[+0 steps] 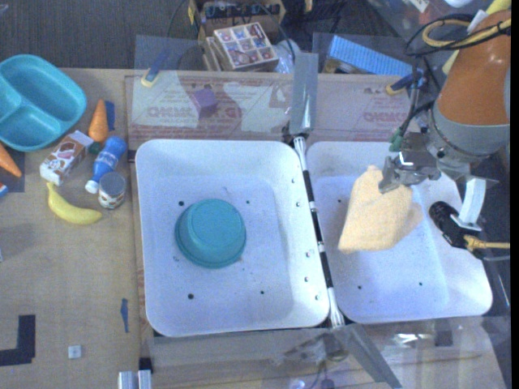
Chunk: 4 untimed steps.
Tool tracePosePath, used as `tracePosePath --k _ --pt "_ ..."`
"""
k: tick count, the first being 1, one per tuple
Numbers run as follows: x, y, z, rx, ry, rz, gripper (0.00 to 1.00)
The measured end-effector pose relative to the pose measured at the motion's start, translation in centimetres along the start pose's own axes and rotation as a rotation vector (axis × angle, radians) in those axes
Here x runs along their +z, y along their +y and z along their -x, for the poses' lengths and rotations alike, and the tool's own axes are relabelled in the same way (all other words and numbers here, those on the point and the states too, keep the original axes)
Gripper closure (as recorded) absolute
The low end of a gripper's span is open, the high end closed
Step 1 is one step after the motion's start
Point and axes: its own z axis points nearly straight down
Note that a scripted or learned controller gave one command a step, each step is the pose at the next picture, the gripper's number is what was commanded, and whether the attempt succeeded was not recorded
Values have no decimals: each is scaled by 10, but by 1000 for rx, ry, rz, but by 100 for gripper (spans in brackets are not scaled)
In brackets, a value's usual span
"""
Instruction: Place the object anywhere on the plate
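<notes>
Hand [397, 173] sat over the right bin [454, 298], pinching the far top corner of the yellow cloth [375, 217]; cloth hung down slack from it, lower edge near the bin floor; teal plate [211, 232] lay upside-down at centre of the left bin [162, 177], well apart

Robotics lab: white bins [162, 241], loose cables [442, 31], cluttered bench [49, 298]

- A teal plate [212, 232] sits upside down in the left bin [162, 177].
- In the right bin [454, 298], a yellow cloth [375, 217] hangs from the gripper [397, 177], pinched at its one-o'clock corner.
- Well apart, at nine o'clock from the plate, lies a banana [71, 210].
</notes>
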Motion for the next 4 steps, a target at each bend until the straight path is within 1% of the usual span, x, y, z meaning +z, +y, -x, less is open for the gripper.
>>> tracePosePath --k 1,2,3,4 --pt "11 -43 7 345 1 -4 100" --pt "15 -82 -45 320 1 -3 100" --pt "40 -74 -100 238 1 -3 100" --pt "55 -91 -180 -64 1 -2 100"
